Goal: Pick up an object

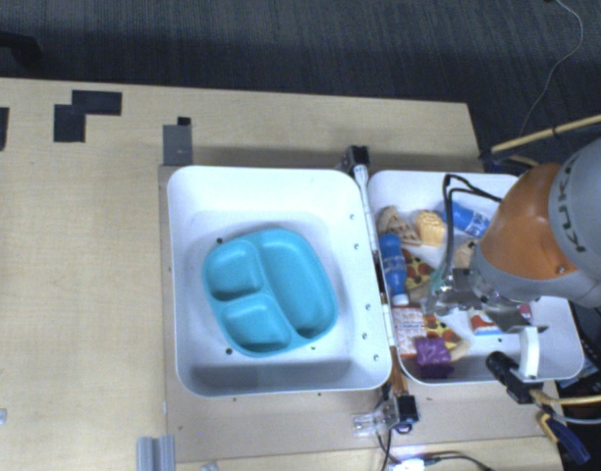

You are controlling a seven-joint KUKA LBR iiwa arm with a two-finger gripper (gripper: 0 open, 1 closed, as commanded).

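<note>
Whether the gripper (448, 297) is clenched or released cannot be told; it is down in the right bin (573, 353), low over the clutter. Just beside it lie a purple block (433, 354), a blue bottle (391, 261) against the bin's left wall, and a yellowish piece (430, 227) farther back. The arm (536, 234) with its orange band covers the bin's right half. Left of this bin, the left bin (271, 189) holds a blue divided tray (269, 290).

Blue three-compartment tray (269, 290) in left white bin (192, 263), black patches (84, 114), perhaps tape, on bench (75, 292)
</note>
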